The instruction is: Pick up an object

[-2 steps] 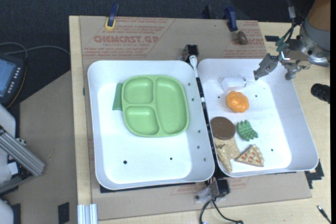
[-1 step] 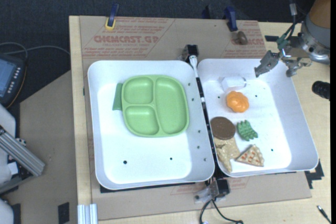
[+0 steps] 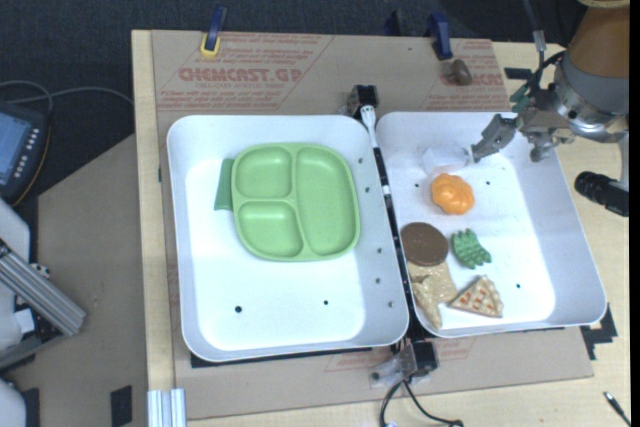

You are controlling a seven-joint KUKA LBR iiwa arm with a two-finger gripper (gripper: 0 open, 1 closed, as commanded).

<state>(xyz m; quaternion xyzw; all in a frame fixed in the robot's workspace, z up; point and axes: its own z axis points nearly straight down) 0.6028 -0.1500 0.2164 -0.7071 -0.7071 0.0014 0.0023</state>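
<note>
cable (image 3: 400, 395): dark lead and connector at the near worktop edge, below the seam between the bins.
worktop (image 3: 160, 215): brown board with red print along the far strip; pale bench surface showing at its near and right edges.
left bin (image 3: 270, 315): shallow, white, bare floor with a few small dark dots.
green tray (image 3: 295, 200): three-compartment, pale green, lying flat in the left bin toward its far half; a darker green flat piece (image 3: 222, 185) sticks out from under its left edge.
right bin (image 3: 560, 255): white, holds all the small items.
pizza slice (image 3: 477, 298): near corner of the right bin, just beside a pale cracker-like piece (image 3: 432, 292) on its left.
brown disc (image 3: 424, 243): touching the cracker piece's far side, by the bin's left wall.
green leafy toy (image 3: 469, 249): just right of the disc, apart from it.
orange object (image 3: 452, 194): mid bin, sitting free on the floor, beyond the disc.
clear scrap (image 3: 440, 158): pale, hard to make out, just beyond the orange.
my gripper (image 3: 510, 140): above the far part of the right bin, beyond and right of the orange, not touching it.
fingers (image 3: 488, 139): spread open, nothing between them.
clamps (image 3: 212, 35): one yellow-tipped at far left, one blue (image 3: 438, 33) at far right, on the board's far edge.
room: dark carpet beyond, a screen device (image 3: 20, 150) at left.
</note>
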